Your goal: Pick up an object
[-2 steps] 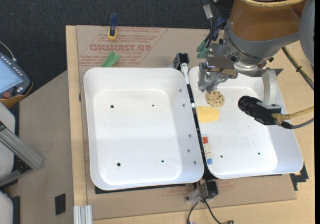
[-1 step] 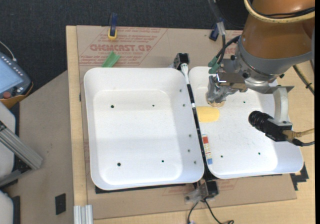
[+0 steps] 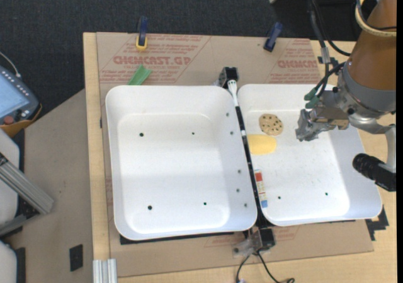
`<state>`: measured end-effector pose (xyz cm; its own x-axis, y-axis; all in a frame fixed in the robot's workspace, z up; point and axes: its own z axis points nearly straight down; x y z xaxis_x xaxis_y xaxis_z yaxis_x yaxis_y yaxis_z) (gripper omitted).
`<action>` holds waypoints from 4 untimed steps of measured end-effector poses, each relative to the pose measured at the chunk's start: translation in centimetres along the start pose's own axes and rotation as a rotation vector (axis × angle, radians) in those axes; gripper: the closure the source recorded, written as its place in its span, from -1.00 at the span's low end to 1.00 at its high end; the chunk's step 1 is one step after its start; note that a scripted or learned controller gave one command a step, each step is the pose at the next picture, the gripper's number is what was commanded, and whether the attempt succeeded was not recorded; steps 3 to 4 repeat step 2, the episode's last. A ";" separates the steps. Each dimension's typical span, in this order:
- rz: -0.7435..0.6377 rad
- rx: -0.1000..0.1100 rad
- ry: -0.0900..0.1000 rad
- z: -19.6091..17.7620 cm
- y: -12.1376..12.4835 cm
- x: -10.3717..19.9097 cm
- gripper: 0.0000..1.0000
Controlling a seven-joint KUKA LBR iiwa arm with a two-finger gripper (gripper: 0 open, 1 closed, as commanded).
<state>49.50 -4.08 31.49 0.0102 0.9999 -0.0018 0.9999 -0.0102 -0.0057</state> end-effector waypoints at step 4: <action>-0.018 -0.010 0.004 -5.4 -1.7 14.5 1.00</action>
